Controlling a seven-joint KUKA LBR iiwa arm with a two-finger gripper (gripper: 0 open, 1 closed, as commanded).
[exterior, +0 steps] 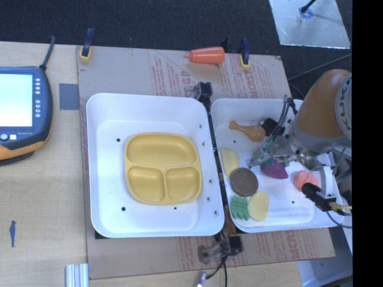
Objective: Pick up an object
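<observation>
Over the right-hand shallow white bin (299,220), the grey arm with its orange band (320,109) reaches in from the right, and its jaws (272,154) sit low among the toys there. They hover just above, perhaps touching, a purple lumpy toy (275,170); the metal parts around them are too tangled in this view to tell whether they are wide, narrow or closed on anything, so I cannot tell their state.

Candidates for the pick all lie in that bin: a tan drumstick-shaped toy (246,129) near the far wall, a pale yellow oval piece (230,160) by the divider, a round brown cookie-like disc (244,182) just below it, a small green ribbed piece (239,208) and a yellow potato-like slice (259,206) at the near edge, and a pink-orange toy (305,178) beside the purple one. Each appears to rest on the bin floor.

My reading is that the task is at the reach-and-grasp stage: the approach looks done, with the purple toy the likeliest target, while closing, lifting and clearing the bin remain. Nothing is visibly raised yet.

Beside it, the left white bin (102,160) holds a yellow three-compartment plastic tray (163,167). An orange plastic carrot (206,55) lies on the cardboard-covered counter (137,70) beyond the bins.
</observation>
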